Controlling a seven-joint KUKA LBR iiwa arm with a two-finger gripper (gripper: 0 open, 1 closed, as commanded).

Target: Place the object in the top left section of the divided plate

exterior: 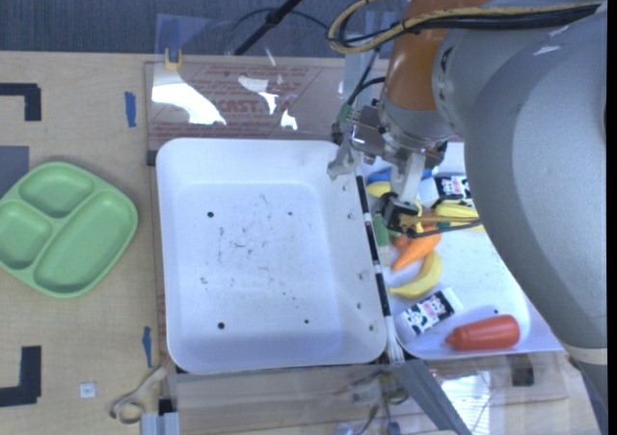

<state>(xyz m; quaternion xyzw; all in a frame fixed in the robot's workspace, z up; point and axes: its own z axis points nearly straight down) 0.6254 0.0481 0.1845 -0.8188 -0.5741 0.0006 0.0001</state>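
You're early in the task: gripper (405, 203) low in the right bin (501, 274) among the carrot (416, 250) and banana (424, 277), whether it grasps anything you cannot tell, and the green divided plate (66, 228) sits well apart at far left, unfilled.

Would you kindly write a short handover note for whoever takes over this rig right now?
Gripper: low over the right bin, above the pile; grip state unclear.
Items: carrot, banana, a red object and a black-and-white packet lie in the right bin.
Divided plate: green, on the bench left of the left bin.
Done: nothing placed yet.
Left: pick an object, carry it over, set it in the plate's top left section.
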